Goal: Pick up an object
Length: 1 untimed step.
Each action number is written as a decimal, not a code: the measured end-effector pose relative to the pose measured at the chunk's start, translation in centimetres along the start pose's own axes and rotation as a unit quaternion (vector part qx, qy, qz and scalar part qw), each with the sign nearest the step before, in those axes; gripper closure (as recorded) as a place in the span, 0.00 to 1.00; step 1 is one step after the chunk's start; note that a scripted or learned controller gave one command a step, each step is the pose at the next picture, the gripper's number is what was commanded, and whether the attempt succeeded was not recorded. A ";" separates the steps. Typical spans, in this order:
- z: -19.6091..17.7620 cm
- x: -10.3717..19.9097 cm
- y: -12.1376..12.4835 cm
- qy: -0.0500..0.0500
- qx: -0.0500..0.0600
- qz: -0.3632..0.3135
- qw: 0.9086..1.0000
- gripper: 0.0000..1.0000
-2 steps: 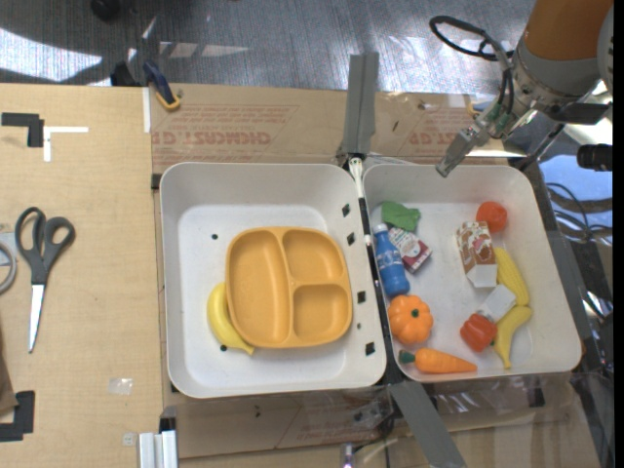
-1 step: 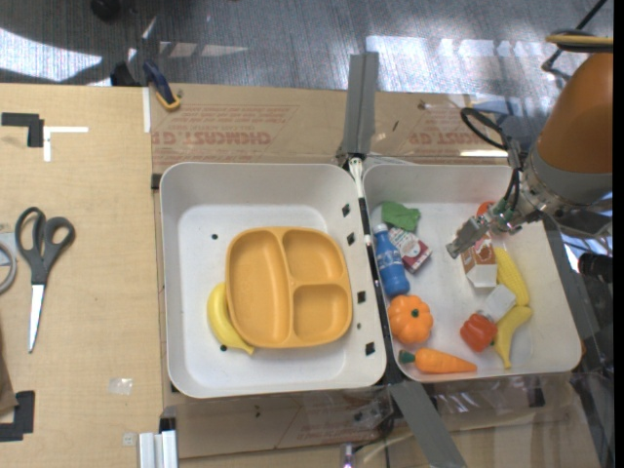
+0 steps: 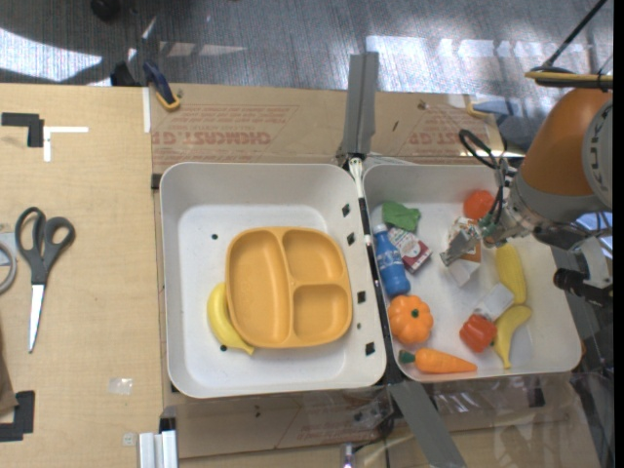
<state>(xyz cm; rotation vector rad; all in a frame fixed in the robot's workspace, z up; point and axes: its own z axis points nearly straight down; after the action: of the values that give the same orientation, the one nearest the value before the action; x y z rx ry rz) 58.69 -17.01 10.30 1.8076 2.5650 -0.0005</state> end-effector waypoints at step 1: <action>-0.9 0.0 0.0 -0.001 0.000 -0.001 1.000 1.00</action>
<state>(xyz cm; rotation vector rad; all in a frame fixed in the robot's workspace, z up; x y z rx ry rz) 58.71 -17.01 11.19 1.8036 2.5671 -0.0026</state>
